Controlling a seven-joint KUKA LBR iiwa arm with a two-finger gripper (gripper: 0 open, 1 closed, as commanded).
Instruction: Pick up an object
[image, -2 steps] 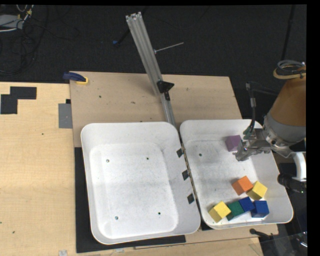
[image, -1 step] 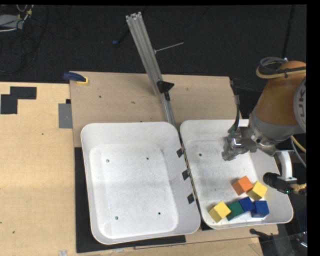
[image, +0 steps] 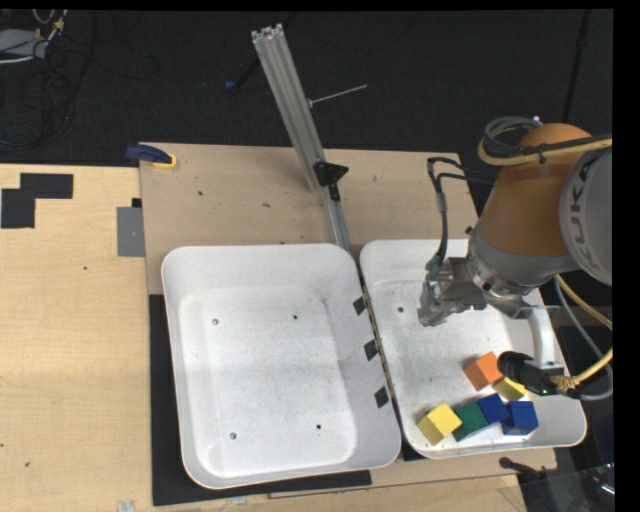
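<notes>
You are looking down on a tabletop (image: 240, 195) carrying two shallow white bins. The arm (image: 540, 215) comes in from the right, and its hand (image: 436, 308) hangs over the upper middle of the right bin (image: 400, 262), above bare floor; whether the hand is apart or together you cannot tell at this angle, and nothing shows in its grip.

The blocks sit well apart from the hand, bunched in the right bin's near right corner: an orange block (image: 483, 369) farthest back, a small yellow block (image: 511, 388) just beside it, then a blue block (image: 508, 413), a green block (image: 470, 419) and a larger yellow block (image: 438, 423). The last three form a rough row running left to right along the near wall. The blocks carry no readable marks; letters on the arm's grey casing at the right edge are cut off
</notes>
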